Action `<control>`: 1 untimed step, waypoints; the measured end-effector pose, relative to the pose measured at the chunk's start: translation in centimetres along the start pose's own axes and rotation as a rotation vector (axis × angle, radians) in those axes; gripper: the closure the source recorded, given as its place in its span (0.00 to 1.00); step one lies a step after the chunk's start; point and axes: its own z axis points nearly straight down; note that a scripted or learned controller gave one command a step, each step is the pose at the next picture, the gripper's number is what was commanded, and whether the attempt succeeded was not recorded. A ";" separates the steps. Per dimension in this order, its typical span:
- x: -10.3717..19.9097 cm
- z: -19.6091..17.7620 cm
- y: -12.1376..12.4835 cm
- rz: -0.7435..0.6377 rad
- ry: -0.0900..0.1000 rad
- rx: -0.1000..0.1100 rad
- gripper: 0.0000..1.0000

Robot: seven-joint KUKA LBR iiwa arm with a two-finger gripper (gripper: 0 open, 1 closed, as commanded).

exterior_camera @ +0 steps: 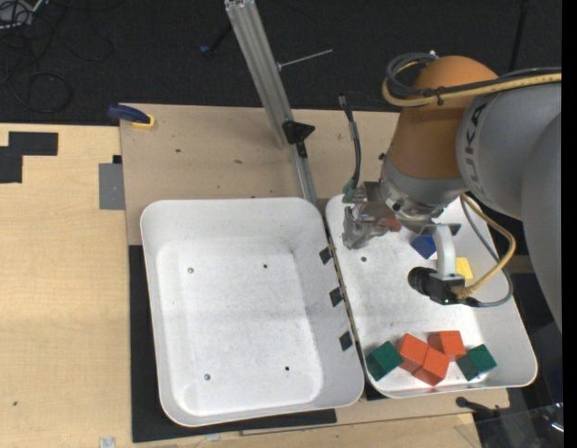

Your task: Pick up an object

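Robotics lab, plywood bench point(214, 152), aluminium rail point(260, 59), loose cables point(27, 87)

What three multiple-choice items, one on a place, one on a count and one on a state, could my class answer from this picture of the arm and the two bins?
1. Where do the orange and green blocks lie?
A. In the left bin's middle
B. At the near end of the right bin
C. On the bare wood bench

2. How many green blocks are there?
A. Two
B. Four
C. None

3. Where is the end effector?
A. Over the left bin
B. Resting on the block cluster
C. Over the far end of the right bin

Key: 1 B, the orange blocks sit by the right bin's near rim. 2 A, one green block flanks the cluster on the left and another green block on the right. 3 C, the end effector is at the far end, apart from the cluster.
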 end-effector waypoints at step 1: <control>5.2 0.8 0.9 0.000 0.000 0.000 1.00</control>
